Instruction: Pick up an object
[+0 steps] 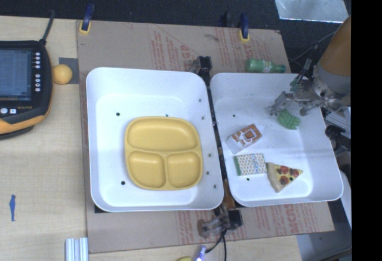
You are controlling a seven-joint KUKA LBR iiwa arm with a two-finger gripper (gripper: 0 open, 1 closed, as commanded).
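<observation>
Arm (pixel 335 54) reaching in at right of frame, wrist angled down-left. Gripper (pixel 287 109) low over right bin (pixel 310 191), touching green toy (pixel 290 119). Jaw state impossible to tell.

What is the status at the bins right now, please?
Gripper low in right bin, over green toy. Grasp unconfirmed. Pizza slice and packets nearby, clear.
</observation>
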